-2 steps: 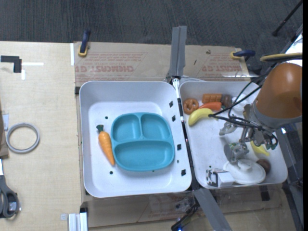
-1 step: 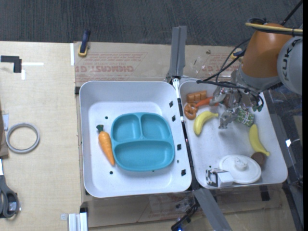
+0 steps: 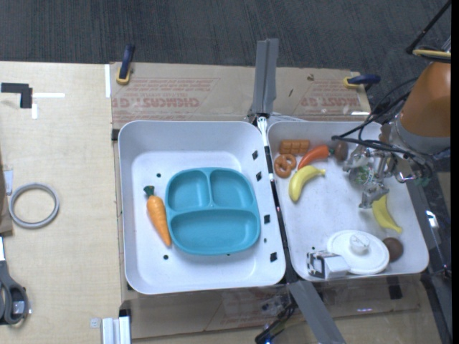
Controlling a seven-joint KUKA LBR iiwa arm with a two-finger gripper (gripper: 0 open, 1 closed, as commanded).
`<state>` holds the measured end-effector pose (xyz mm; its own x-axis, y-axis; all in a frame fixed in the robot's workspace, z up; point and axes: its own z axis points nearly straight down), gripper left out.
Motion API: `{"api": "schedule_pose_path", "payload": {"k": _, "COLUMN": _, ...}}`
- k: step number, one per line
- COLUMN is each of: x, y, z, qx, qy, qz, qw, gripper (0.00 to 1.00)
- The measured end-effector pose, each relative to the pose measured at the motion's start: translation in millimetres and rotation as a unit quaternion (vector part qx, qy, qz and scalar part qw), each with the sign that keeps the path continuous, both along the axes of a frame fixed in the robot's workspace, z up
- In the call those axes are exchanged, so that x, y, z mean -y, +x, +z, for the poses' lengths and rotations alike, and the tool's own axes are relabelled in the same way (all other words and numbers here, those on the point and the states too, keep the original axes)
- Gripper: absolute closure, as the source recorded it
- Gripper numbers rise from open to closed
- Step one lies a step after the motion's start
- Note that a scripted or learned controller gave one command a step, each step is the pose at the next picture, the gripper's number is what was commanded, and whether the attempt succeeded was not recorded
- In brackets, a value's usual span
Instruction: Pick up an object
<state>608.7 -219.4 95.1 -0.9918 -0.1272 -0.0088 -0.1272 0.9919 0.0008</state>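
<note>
Pincer (image 3: pixel 371 181) low in right bin (image 3: pixel 326 210), open or closed impossible to tell; nearest target, yellow banana (image 3: pixel 386 215), just below it; best lowered squarely over banana's middle before closing.

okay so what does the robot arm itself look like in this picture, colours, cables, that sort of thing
The arm enters from the right: a rounded orange band above a grey wrist section. Thin black cables loop around it toward the bin's edge. Below sits the pincer, a small cluster of bare silvery metal parts with a greenish spot in the middle. No lettering or markings are legible.
</note>
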Motion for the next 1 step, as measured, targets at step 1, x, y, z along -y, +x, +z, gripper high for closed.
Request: {"api": "schedule_pose_path", "payload": {"k": 1, "x": -3.4, "y": -17.0, "z": 0.4, "qx": 0.0, "qy": 0.0022, "qz": -0.041, "qw": 0.9992, "gripper": 0.0}}
